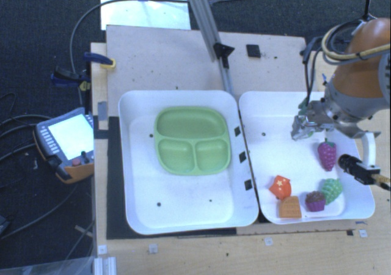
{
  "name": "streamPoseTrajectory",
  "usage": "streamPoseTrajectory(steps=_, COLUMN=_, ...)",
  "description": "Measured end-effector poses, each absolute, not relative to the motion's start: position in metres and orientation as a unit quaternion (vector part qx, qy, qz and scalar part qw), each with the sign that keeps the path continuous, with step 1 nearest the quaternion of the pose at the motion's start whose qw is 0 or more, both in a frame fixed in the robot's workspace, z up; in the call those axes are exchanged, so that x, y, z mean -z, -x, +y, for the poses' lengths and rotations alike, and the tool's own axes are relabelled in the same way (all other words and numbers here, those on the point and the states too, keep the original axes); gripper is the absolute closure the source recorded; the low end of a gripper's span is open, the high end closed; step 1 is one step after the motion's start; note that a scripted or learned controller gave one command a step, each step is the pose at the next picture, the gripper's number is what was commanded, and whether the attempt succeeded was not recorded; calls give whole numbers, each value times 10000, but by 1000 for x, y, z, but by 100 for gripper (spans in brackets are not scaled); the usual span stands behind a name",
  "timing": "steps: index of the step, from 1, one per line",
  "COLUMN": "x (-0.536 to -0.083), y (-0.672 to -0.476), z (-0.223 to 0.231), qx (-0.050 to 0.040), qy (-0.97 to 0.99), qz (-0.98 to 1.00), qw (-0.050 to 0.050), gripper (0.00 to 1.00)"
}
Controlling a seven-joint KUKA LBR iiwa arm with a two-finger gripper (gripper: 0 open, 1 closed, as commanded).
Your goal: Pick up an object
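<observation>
The right bin (269,145) holds several toy foods. A purple grape bunch (327,154) lies near its right side. Along the front edge lie a green grape bunch (332,189), a small dark purple piece (315,201), an orange block (290,208) and a red-orange piece with a yellow star (280,186). My gripper (302,128) hangs over the upper right part of this bin, just left of and above the purple grapes, with nothing seen in it.
A green divided plate (193,140) lies in the left bin (140,194). A grey metal pole (204,11) slants across the back of the bench. A pendant with a screen (66,143) sits off the bench to the left.
</observation>
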State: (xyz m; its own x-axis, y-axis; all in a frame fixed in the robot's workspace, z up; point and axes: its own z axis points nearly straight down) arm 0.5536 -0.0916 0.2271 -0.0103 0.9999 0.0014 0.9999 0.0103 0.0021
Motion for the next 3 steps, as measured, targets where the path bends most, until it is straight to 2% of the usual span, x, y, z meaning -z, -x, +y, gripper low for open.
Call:
streamPoseTrajectory(steps=2, x=-215, y=-564, z=19, qx=-11, qy=-7036, qz=7106, qw=3, gripper=100)
streamPoseTrajectory(steps=3, x=-228, y=-574, z=74, qx=-19, qy=-7033, qz=7109, qw=4, gripper=100)
